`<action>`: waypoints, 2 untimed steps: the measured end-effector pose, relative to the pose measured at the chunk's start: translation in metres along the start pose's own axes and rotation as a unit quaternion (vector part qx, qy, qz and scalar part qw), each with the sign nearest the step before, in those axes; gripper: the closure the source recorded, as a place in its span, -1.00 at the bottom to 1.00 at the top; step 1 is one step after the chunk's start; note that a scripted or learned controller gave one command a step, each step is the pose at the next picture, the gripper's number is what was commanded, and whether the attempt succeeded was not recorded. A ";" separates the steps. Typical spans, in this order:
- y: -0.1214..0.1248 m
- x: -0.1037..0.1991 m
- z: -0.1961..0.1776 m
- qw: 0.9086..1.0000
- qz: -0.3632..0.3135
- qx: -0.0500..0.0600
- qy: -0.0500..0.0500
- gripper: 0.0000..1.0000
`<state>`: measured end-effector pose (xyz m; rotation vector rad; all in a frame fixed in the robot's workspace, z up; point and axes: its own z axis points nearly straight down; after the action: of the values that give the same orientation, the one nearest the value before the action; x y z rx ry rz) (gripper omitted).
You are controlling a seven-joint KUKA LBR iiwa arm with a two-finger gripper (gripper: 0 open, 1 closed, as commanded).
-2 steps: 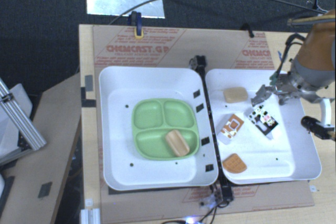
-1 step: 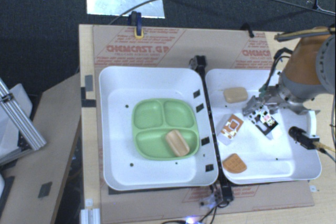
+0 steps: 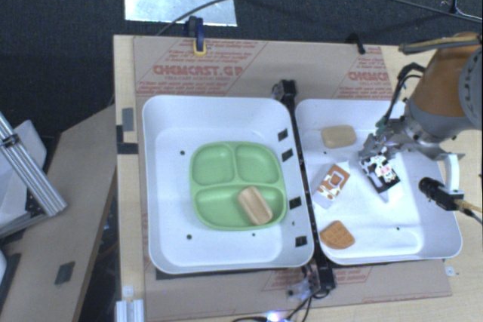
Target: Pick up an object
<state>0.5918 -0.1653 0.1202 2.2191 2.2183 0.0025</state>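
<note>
My gripper (image 3: 376, 155) hangs low over the middle of the right bin (image 3: 438, 237), reaching in from the right. Directly under it, on its lower right side, is a small black and white thing (image 3: 385, 176) with coloured specks. I cannot tell whether the gripper touches it or holds it. An orange and white packet (image 3: 332, 183) lies to the gripper's left. A tan bun (image 3: 338, 136) rests further back. Near the front wall lies an orange waffle-like biscuit (image 3: 336, 235).
The left bin (image 3: 170, 162) holds a green divided plate (image 3: 215, 162), and a tan bread roll (image 3: 255, 205) lies in its front right compartment. A black divider with clips (image 3: 298, 162) runs between the two bins.
</note>
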 end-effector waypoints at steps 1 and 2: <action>0.004 -0.010 -0.060 1.000 0.001 -0.002 -0.001 1.00; 0.007 -0.007 -0.124 1.000 -0.002 -0.002 0.000 1.00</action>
<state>0.5987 -0.1725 0.2447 2.2108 2.2211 0.0066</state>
